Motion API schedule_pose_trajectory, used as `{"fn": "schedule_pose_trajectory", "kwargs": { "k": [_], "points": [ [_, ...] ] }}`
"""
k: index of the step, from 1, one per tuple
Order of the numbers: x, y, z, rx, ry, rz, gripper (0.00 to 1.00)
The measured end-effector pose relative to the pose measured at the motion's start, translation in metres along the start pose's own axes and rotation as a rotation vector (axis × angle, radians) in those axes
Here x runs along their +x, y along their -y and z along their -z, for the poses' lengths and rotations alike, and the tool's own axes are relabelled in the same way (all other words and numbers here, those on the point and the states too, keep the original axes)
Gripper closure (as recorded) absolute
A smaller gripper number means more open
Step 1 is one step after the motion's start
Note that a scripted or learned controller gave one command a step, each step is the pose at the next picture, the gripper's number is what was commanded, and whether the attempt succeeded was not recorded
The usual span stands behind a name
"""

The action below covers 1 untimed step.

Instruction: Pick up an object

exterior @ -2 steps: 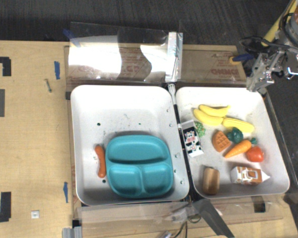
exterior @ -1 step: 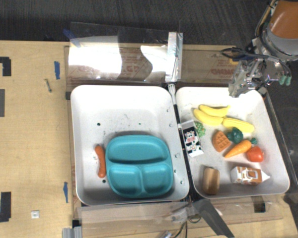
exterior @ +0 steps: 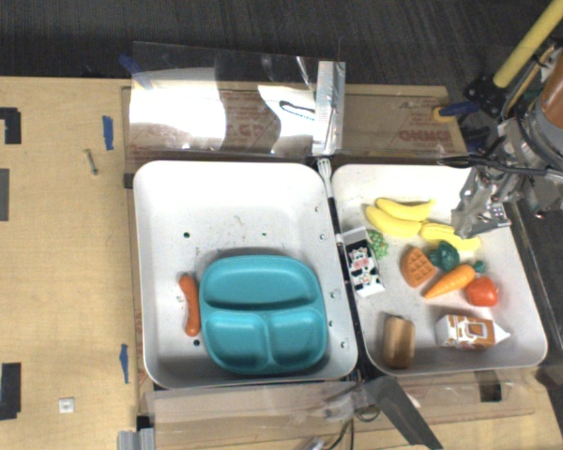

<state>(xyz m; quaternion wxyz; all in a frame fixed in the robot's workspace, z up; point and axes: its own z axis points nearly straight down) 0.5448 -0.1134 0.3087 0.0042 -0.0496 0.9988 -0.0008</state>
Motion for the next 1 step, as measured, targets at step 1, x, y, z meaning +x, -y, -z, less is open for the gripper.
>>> {"fn": "schedule_pose_trajectory", "kwargs": {
  "k": [1],
  "points": [
    [-0.0133, 0.0351, 0.0044, 0.001, 0.0, -0.052, 1.0]
  ]
}}
